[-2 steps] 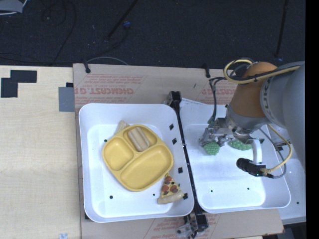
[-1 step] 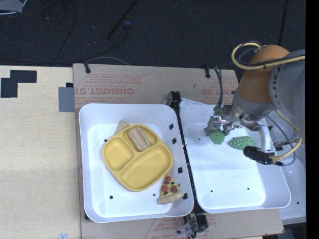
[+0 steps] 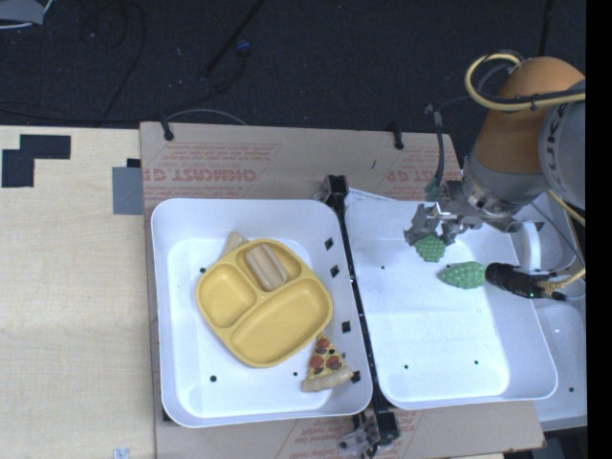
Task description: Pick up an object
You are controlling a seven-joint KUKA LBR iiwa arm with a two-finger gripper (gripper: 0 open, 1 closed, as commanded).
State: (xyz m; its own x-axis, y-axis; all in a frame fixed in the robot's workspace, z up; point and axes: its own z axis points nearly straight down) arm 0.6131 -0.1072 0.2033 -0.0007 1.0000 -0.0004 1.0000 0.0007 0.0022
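Green bumpy toy [image 3: 431,249] sits just under the fingers [image 3: 426,228]; their spread, I cannot tell

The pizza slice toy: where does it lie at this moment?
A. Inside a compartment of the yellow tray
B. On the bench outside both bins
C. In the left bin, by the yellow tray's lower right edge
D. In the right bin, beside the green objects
C. The pizza slice lies on the left bin's floor near its front right corner, just off the lower right edge of the yellow tray, outside its compartments.
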